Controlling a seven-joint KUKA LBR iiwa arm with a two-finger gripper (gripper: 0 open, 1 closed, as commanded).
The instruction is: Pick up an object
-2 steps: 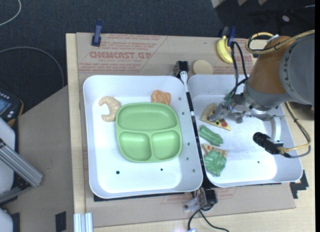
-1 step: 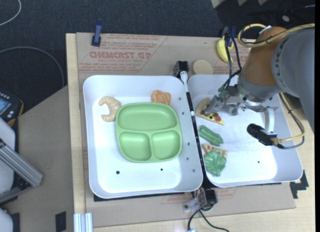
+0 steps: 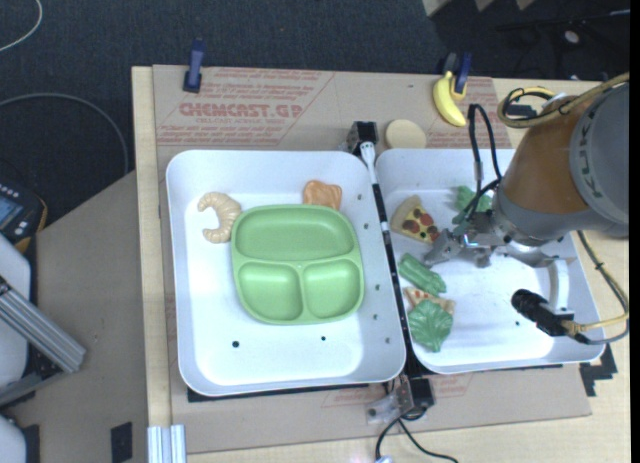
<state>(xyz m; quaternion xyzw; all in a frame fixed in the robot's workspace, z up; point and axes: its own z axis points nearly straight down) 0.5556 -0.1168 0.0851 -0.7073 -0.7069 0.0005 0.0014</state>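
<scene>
Pizza slice [image 3: 413,219] lay in the right bin [image 3: 500,353], just left of the claw [image 3: 447,247] and slightly above it, apart from the tips. Whether the claw was open or closed could not be told. Below the claw lay a green pickle [image 3: 421,274] and, farther down, a leafy green piece [image 3: 431,323]. Well to its left, the other bin [image 3: 190,281] held a green divided plate [image 3: 297,261], a croissant [image 3: 219,215] and an orange piece [image 3: 322,193].

arm: enters from right, orange band up | hand [image 3: 452,247]: low, pointing left
</scene>
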